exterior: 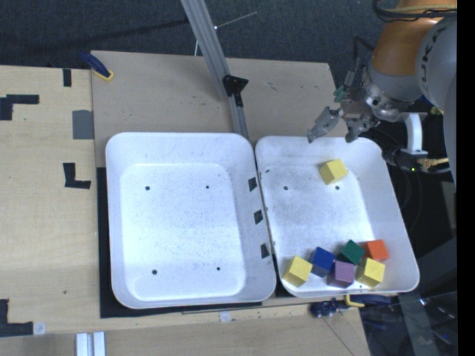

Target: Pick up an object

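Note:
My gripper (338,127) hangs over the far edge of the right bin (312,221), its two fingers spread apart with nothing between them. A yellow cube (333,171) lies alone just below it, in the bin's far half. Near the bin's front edge sits a cluster of blocks: a yellow one (298,270), a blue one (323,259), a purple one (344,273), a green one (352,252), an orange one (377,250) and another yellow one (372,271).
The left bin (178,221) sits beside the right one, and a grey metal pole (215,50) slants across the back of the bench. The arm's orange band (412,35) stands at the upper right.

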Motion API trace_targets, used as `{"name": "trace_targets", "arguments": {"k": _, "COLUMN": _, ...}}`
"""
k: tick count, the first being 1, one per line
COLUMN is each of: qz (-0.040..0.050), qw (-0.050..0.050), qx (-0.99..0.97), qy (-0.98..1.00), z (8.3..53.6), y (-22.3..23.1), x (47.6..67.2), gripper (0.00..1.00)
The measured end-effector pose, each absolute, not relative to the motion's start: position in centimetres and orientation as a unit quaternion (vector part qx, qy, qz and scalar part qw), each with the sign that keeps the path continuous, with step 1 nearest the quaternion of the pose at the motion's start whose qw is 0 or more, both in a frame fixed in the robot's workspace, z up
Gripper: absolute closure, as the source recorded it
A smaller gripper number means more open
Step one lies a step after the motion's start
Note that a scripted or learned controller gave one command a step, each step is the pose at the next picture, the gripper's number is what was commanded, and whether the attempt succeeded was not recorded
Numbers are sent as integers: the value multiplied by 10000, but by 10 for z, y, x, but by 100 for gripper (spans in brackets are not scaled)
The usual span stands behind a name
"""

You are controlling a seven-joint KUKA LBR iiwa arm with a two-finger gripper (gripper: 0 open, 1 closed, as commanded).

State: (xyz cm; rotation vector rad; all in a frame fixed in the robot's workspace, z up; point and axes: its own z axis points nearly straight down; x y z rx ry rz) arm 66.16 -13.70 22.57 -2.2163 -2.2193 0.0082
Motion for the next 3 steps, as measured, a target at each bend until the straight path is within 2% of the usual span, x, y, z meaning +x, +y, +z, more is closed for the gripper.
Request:
{"name": "trace_targets", "arguments": {"k": 1, "qz": 31, "qw": 31, "qx": -7065, "qy": -7077, "z": 161, "y": -134, "x": 656, "gripper": 0}}
{"name": "trace_targets", "arguments": {"k": 2, "qz": 25, "qw": 21, "qx": -7065, "qy": -7077, "z": 116, "y": -135, "x": 649, "gripper": 0}}
{"name": "trace_targets", "arguments": {"k": 3, "qz": 7, "qw": 7, "qx": -7060, "qy": -7082, "z": 129, "y": -134, "x": 650, "gripper": 100}}
